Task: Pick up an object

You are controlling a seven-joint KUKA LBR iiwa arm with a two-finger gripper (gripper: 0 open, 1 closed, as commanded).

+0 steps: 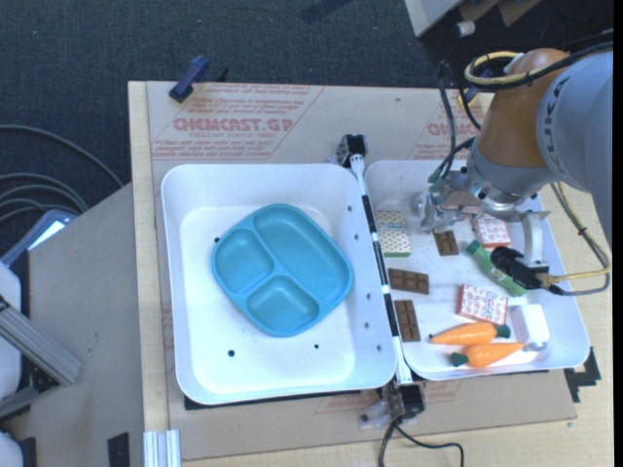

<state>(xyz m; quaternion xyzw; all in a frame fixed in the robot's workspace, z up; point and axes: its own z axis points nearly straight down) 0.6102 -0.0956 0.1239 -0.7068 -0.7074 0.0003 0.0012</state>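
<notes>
Gripper (pixel 446 210) low over far part of right bin (pixel 568 343); finger state cannot tell. Brown chocolate bar (pixel 446 243) directly below gripper on near side, long axis running near-far.

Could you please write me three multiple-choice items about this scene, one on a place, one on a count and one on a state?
1. Where does the blue divided plate lie?
A. left bin
B. right bin
C. bare bench

2. How many toy carrots lie in the right bin?
A. one
B. two
C. four

3. How does the plate lie?
A. upside down
B. on edge
C. flat, hollows up

Answers: 1 A, the left bin's white floor surrounds it; 2 B, two orange carrots lie near the front rim; 3 C, its three compartments face up.
</notes>
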